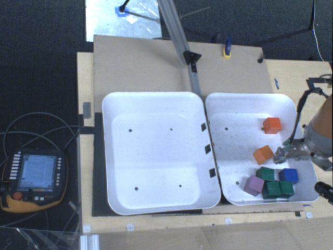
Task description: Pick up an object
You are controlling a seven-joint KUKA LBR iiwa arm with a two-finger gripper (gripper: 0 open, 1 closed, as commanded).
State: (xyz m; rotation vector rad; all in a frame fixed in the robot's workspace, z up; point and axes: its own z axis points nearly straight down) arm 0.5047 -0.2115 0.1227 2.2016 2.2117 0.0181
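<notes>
No object has been lifted: every block rests on the floor of the right bin point(244, 104), grouped toward its near right corner; the claw point(284, 154) sits low just beside the orange block point(264, 154), and whether it is open or closed cannot be told. Remaining steps, as judged: close on a block; raise it clear of the bin.

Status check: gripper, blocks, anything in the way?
Gripper low over right bin, beside orange block, nothing visibly held. Second orange block sits apart. Purple block, green blocks and blue block clustered close below.
</notes>
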